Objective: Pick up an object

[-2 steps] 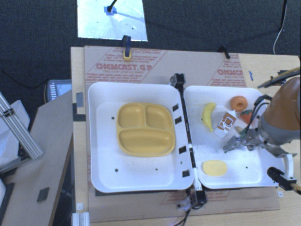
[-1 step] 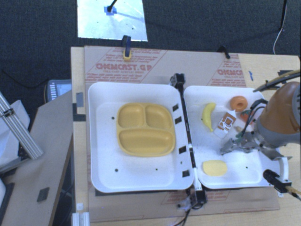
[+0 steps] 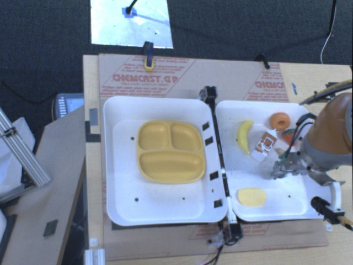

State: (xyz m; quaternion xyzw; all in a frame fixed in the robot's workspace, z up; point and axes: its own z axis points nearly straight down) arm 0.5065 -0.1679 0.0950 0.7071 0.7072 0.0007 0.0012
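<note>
Camera view: arm [image 3: 331,131] low over right bin [image 3: 298,208], gripper [image 3: 281,170] (finger state unclear).

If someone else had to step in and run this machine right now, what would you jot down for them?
Gripper: low in the right bin, near the small white carton; nothing seen held.
Right bin: banana, orange ring, carton, flat yellow disc.
Left bin: yellow divided tray.
Done: nothing lifted yet.
Left: grasp and raise one item.

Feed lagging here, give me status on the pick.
Gripper low in right bin, fingers unclear. White carton beside it, ungrasped. Banana, orange ring nearby.
</note>
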